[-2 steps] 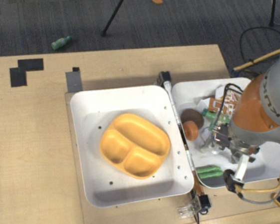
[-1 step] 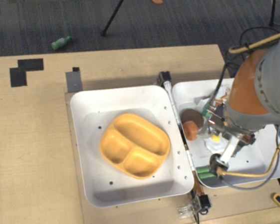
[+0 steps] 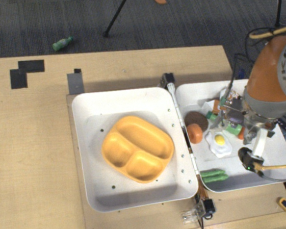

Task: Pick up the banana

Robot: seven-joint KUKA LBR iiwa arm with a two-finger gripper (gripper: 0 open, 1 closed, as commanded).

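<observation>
My gripper (image 3: 231, 115) hangs low over the middle of the right bin (image 3: 273, 173), reaching in from the right under the grey wrist and orange band. Small green and orange toy pieces (image 3: 217, 109) lie right at its tip, partly covered by it. Just left of it sit a brown round toy (image 3: 196, 117) and an orange-red one (image 3: 195, 133). A fried egg toy (image 3: 220, 144) lies just below the gripper. What is under the gripper body is hidden.
A green pea pod (image 3: 213, 175) lies at the right bin's front left corner. The left bin (image 3: 90, 143) holds a yellow divided dish (image 3: 137, 148). A yellow cable with a black end (image 3: 248, 159) loops over the right bin's front.
</observation>
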